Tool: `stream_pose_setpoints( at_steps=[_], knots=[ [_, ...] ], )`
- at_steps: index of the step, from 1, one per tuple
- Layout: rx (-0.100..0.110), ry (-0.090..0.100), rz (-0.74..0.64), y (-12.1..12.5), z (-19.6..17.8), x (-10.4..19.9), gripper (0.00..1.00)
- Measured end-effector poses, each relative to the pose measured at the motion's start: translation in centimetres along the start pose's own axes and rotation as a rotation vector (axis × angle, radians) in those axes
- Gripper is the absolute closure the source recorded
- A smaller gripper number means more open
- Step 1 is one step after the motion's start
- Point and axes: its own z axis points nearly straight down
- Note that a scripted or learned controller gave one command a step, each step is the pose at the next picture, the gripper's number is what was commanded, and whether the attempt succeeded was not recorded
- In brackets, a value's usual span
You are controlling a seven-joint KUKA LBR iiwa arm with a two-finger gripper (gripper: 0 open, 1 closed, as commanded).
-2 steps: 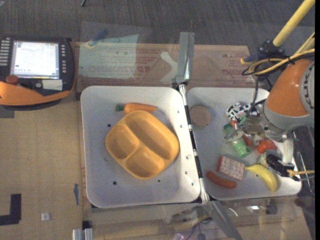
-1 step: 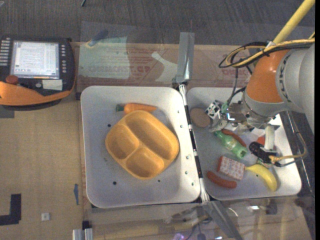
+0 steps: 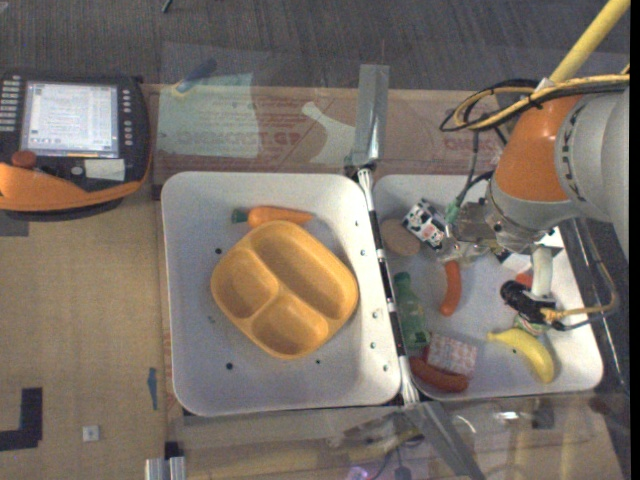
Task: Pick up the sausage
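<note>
Sausage (image 3: 452, 287): likely light, stiff, smooth plastic toy, hanging just below the gripper (image 3: 456, 255), top end seemingly pinched; mid-length gives surer hold.

The sausage (image 3: 451, 288), a smooth orange-red link, hangs nearly upright directly beneath the hand (image 3: 462, 249), its upper end reaching the hand and its lower end curving slightly leftward.

Yellow tray (image 3: 285, 288) and carrot (image 3: 278, 215) in left bin (image 3: 190, 268). Banana (image 3: 528, 353), green bottle (image 3: 409, 310) in right bin (image 3: 580, 368). Tablet (image 3: 70, 133) at far left.
</note>
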Motion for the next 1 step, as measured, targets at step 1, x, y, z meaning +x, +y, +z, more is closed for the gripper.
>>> stream_pose_setpoints(
  at_steps=[1],
  knots=[
    [0.0,-0.002,-0.124,-1.29,-13.39,9.58,1.0]
  ],
)
